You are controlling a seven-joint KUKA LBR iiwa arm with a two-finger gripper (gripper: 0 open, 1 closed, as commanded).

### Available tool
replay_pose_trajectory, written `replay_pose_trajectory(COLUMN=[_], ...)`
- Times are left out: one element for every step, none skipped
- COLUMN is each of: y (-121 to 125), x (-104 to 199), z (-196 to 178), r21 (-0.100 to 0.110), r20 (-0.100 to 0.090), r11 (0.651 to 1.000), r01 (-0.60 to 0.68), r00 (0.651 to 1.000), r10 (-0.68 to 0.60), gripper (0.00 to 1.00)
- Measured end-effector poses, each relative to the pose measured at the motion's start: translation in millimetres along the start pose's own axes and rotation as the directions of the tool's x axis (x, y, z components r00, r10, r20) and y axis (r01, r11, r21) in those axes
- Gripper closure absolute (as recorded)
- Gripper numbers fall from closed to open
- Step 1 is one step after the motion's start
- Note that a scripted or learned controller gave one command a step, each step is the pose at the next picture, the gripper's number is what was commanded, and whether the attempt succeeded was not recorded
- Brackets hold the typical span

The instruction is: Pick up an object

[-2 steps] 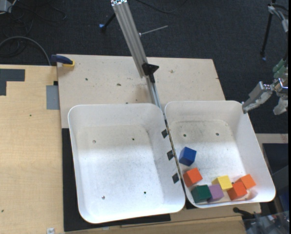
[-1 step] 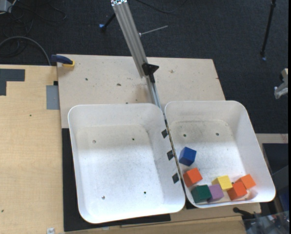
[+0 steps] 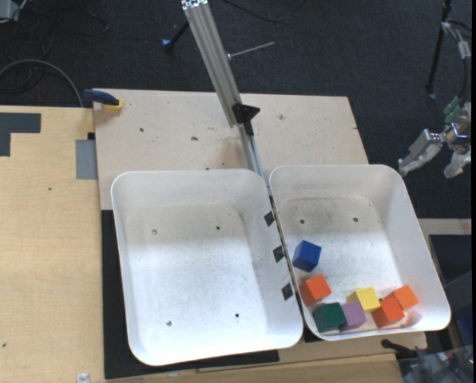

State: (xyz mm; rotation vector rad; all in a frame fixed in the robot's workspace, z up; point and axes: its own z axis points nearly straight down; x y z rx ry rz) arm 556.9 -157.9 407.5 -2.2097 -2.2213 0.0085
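Note:
Several small cubes lie in the right bin, near its front. A blue cube sits closest to the divider, with an orange cube just in front of it. Along the front wall a green cube, a purple cube, a yellow cube, a red cube and another orange cube are bunched together. My gripper hangs outside the bin, beyond its far right corner. Its fingers are spread, open, with nothing between them, far from every cube.
The left bin stands beside the right one. A slanted aluminium post rises behind the divider between the bins. A blue and yellow clamp lies at the bench's back left corner.

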Motion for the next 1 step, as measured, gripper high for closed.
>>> replay_pose_trajectory(y=[-40.7], x=[-35.2], z=[92.2], r21=[0.002], r20=[0.000], r11=[1.000], r01=[-0.009], r00=[1.000], r10=[0.009], gripper=[0.00])
